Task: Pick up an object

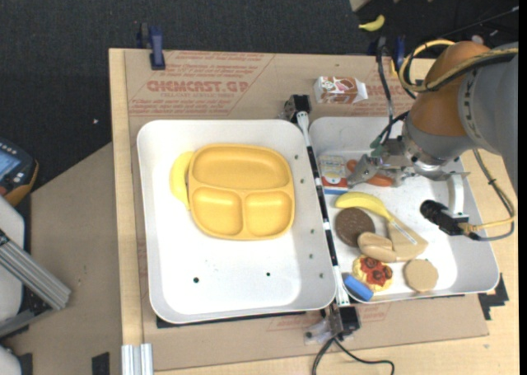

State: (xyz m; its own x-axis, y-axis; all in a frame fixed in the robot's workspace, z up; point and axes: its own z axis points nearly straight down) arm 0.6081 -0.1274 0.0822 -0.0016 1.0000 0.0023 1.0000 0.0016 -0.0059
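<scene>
Yellow divided tray [240, 190] lies in the left bin [165, 266], well left of the claw [372, 169]. Just below the claw lies the banana [362, 201], likely light, smooth, best pinched across its middle. Claw opening and contents cannot be told here.

Yellow divided tray [240, 192], white bins [165, 225], yellow banana [362, 201], brown cookie [355, 224], possibly red-spotted pizza toy [373, 272].

Yellow divided tray [240, 192] seen as smooth, glossy plastic, white bins [156, 225] as matt plastic, tabletop [206, 85] covered in printed brown cardboard
</scene>
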